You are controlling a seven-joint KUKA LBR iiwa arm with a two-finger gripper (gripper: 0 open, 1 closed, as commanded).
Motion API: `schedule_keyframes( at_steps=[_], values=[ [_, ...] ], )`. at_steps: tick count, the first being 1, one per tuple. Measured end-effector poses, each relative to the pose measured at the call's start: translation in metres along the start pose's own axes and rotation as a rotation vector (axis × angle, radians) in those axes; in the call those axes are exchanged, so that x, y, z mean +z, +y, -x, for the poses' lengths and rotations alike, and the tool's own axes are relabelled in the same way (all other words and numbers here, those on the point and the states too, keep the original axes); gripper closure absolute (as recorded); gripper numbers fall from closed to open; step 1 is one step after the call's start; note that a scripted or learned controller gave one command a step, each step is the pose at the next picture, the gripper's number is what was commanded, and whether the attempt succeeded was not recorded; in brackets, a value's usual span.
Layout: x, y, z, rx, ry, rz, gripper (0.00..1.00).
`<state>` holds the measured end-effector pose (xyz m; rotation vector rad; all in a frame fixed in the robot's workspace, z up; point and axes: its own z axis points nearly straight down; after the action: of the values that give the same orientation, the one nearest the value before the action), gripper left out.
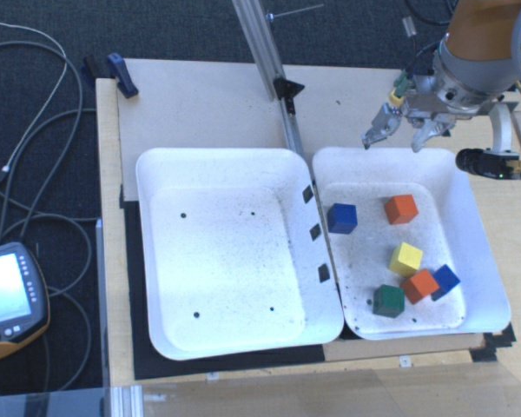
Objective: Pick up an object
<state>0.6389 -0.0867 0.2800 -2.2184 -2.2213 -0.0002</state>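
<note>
Nearest to me, along the front of the right bin (478,233), sits a little cluster of blocks: a green cube (388,301) closest to the front rim, an orange cube (420,284) just beside it to the right, and a dark blue cube (445,281) touching that orange one on its far right side. A yellow cube (406,257) sits just behind them, tilted a bit, close against the orange one. Off to the left at the desk's edge, a handheld pendant (9,298) with a lit screen lies on the dark floor, grey cables looping away from it.

The left bin (156,181) sits alongside, its speckled floor showing a few dark dots. Three small black tabs (315,231) line the seam where the two bins meet.

Farther back in the right bin, a second blue cube (342,218) rests near the left wall, and a second orange cube (401,208) stands apart to its right.

Beyond the bin's back rim, the end effector (399,139) hangs over the bare desk (200,111), its two fingers spread apart with nothing between them. Above it rises the orange-banded arm (482,33). A slanted aluminium post (260,42) crosses the back of the desk, and a blue clamp (122,74) sits at the far left corner.
</note>
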Motion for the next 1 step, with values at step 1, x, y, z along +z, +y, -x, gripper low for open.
schedule_keyframes(
  at_steps=[1],
  values=[
    [0.1726,-0.0564,0.0471,0.004,0.000,-0.009,0.00]
  ],
)
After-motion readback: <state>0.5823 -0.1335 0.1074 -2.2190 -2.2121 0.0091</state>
